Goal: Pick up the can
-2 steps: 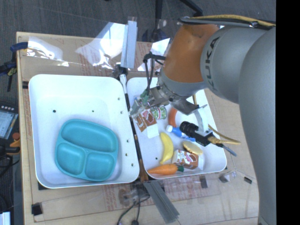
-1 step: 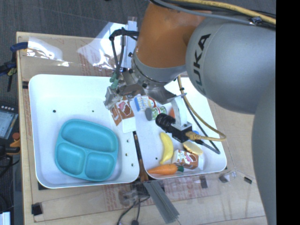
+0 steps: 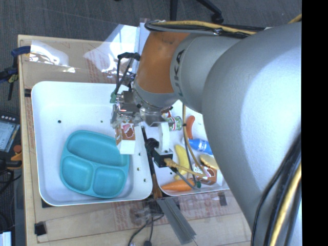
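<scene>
The jaws (image 3: pixel 124 121), hanging over the left bin's (image 3: pixel 46 94) three o'clock rim, look closed on a small brown-and-white item (image 3: pixel 126 137), probably the can; the grip is partly hidden, so that is judgement. At the bin's six o'clock a blue divided tray (image 3: pixel 92 163) lies flat, clear of the descent path.

Blue tray (image 3: pixel 95 169), perhaps a banana (image 3: pixel 181 155)

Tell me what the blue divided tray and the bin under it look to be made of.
Blue divided tray: likely moulded plastic, smooth with a soft sheen, rounded compartment edges and even colour. Left bin: probably plastic too, glossy white, with rounded corners and a bright glare patch; the look alone can't rule out coated metal.
</scene>
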Available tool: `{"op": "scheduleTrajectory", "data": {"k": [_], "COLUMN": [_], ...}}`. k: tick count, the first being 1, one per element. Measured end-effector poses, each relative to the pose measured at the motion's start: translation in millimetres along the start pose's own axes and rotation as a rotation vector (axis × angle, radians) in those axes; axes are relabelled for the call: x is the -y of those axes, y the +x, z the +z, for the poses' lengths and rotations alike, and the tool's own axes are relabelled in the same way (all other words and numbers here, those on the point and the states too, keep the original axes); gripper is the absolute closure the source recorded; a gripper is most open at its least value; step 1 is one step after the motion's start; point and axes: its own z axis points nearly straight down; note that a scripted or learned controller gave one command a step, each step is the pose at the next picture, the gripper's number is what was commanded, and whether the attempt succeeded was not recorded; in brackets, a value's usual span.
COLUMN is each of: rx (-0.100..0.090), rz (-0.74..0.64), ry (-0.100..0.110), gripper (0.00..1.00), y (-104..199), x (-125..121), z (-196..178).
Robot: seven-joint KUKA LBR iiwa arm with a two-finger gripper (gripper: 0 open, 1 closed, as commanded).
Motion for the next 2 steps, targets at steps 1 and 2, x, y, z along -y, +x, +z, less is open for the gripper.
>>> {"op": "scheduleTrajectory", "data": {"k": [1, 2], "rx": [0.0, 0.0], "rz": [-0.194, -0.299], "ry": [-0.004, -0.005], "gripper": [1.0, 1.0], "y": [78.7, 103.8], "x": [25.9, -54.8], "z": [-18.0, -36.9]}}
